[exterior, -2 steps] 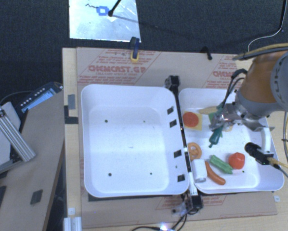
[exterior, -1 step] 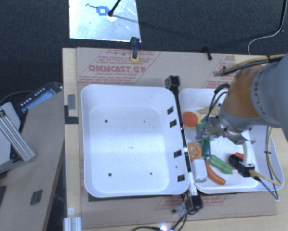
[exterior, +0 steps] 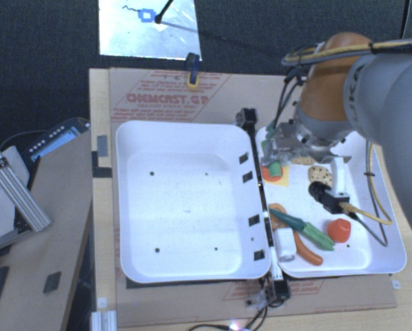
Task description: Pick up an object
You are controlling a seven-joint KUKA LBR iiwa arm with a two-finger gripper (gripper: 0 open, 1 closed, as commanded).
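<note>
Over the right bin (exterior: 385, 254), the tool (exterior: 278, 150) is hanging near its far left corner, just above a green block (exterior: 273, 169) lying on an orange card (exterior: 276, 176); its grip I cannot tell. Nearer in that bin are lying a cookie (exterior: 320, 174), a red piece (exterior: 339, 229), a green marker (exterior: 304, 227) and an orange sausage (exterior: 306, 248).

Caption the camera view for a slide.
Arm's pincer lowered over a green and orange item in the right bin, among scattered objects.
</note>
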